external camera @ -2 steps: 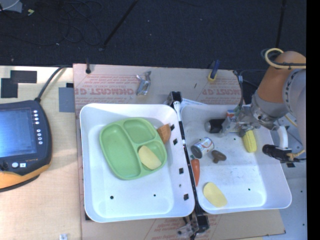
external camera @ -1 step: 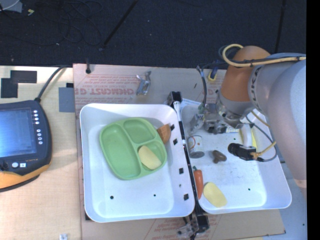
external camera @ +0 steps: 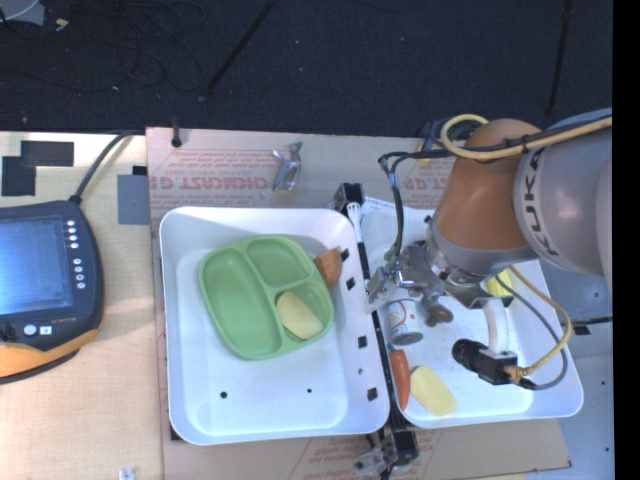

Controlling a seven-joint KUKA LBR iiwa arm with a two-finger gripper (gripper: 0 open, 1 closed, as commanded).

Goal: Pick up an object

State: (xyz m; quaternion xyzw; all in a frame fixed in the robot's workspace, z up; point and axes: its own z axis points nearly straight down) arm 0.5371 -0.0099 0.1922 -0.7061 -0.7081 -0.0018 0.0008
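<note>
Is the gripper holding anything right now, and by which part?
Cannot be told: the two-finger gripper is low in the right white bin, its tip hidden under the wrist, above the orange carrot.

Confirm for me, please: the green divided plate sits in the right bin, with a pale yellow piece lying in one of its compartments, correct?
Not quite. The camera view shows the green plate in the left bin, not the right bin. The rest holds: a pale yellow piece lies in one of its compartments.
</note>
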